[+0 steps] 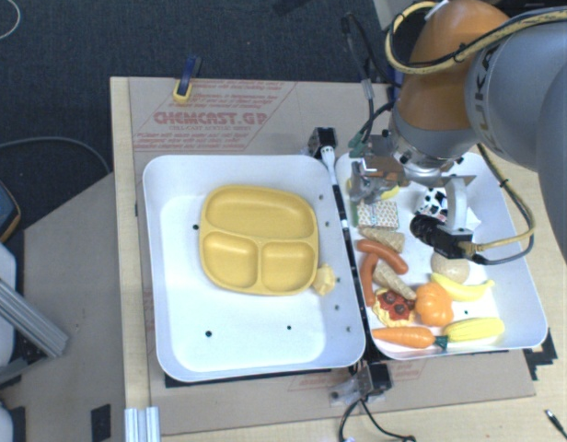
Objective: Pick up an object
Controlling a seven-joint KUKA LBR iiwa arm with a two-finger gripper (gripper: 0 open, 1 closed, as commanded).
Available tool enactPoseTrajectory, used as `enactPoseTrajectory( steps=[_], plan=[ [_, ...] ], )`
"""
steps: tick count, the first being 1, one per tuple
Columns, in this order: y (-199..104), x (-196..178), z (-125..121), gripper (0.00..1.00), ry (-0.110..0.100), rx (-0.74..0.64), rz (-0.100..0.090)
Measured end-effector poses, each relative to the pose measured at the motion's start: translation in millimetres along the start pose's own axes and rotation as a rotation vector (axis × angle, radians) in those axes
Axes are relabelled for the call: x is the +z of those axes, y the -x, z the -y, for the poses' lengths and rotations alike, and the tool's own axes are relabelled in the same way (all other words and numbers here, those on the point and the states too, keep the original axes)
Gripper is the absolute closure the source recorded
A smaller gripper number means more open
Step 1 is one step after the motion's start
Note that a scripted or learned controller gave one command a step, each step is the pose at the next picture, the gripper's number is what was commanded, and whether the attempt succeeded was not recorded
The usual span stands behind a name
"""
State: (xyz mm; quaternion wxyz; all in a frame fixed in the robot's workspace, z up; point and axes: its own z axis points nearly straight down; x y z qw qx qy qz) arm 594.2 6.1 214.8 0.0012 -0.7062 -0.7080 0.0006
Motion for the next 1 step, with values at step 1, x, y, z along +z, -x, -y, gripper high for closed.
enactPoseTrajectory(
  steps=[1],
  plan=[
    [-49.4,0.2,-0.6,1.00,0.002,0.000,0.000]
  ],
)
